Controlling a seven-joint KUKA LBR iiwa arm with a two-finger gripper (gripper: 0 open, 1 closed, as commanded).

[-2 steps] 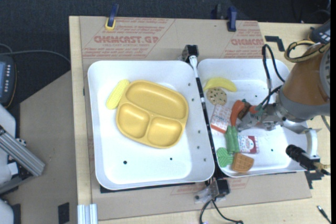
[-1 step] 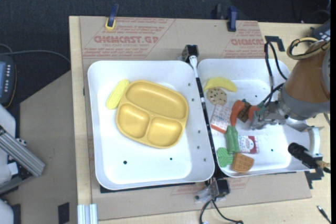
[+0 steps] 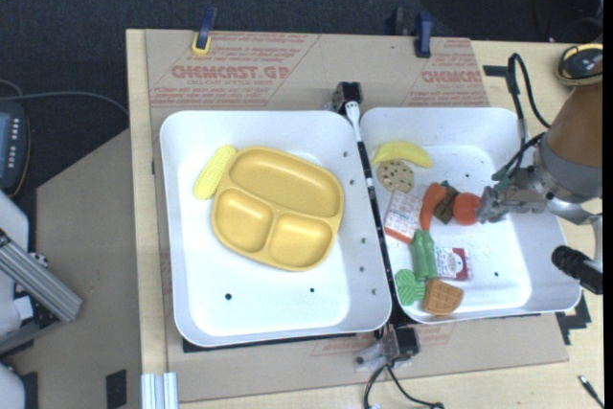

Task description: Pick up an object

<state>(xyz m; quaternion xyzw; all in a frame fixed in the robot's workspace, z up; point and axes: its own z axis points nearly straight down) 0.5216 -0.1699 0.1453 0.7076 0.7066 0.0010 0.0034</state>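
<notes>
- The gripper (image 3: 498, 204) sits low in the right bin (image 3: 498, 124), its tip just beside a red tomato (image 3: 466, 208); whether it is open or shut, or has hold of anything, cannot be told.
- The tomato touches a carrot (image 3: 437, 202) on its left.
- Further left lie a cookie (image 3: 395, 174), a banana (image 3: 403, 152) near the bin's far left corner, and a red packet (image 3: 401, 215) along the left wall.
- Toward the near edge lie a green vegetable (image 3: 422, 254), a small white-and-red packet (image 3: 451, 262), a green leafy piece (image 3: 409, 285) and a waffle (image 3: 442, 297), crowded together.
- The right half of this bin, under the arm, is bare floor.
- The left bin (image 3: 192, 206) holds a yellow divided plate (image 3: 278, 206) with a corn cob (image 3: 214, 170) touching its far left rim.
- Bare white floor runs along that bin's near side.
</notes>
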